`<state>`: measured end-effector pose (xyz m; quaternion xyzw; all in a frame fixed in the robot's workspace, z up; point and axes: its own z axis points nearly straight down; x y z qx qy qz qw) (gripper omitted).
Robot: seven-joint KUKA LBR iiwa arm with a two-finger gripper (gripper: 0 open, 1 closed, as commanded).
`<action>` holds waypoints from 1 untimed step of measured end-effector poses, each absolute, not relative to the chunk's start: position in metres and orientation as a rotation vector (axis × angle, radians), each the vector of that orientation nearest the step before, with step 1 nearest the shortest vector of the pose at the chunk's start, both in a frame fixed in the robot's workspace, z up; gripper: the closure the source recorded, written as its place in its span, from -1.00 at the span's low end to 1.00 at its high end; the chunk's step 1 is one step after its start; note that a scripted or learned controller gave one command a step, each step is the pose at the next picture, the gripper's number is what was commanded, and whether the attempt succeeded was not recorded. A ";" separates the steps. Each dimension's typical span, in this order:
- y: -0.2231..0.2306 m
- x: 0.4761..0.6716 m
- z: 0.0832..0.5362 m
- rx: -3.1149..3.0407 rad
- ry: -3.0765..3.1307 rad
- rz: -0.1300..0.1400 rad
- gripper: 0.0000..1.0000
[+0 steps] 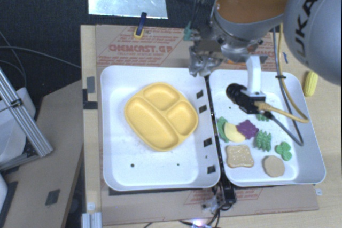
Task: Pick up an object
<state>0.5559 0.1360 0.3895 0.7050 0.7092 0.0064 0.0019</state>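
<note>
Up at twelve o'clock on the bins' shared wall (213, 120), my gripper (204, 65) hovers, open or closed I cannot tell; nothing lifted yet, the toy bread slice (239, 156) lying untouched at five o'clock.

The tan bench (59, 115) carries a printed brown sheet (140, 48) — upon it, one white bin (115, 171) beside another white bin (309, 160).

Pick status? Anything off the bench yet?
Done: nothing lifted yet. The toast slice, purple grapes and cookie lie in the right bin; the yellow divided plate lies in the left bin. In hand: end effector is over the bins' far edge, by the divider. Left: grasp and lift.
</note>
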 end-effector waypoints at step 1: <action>0.136 0.557 0.400 2.209 2.228 0.023 1.00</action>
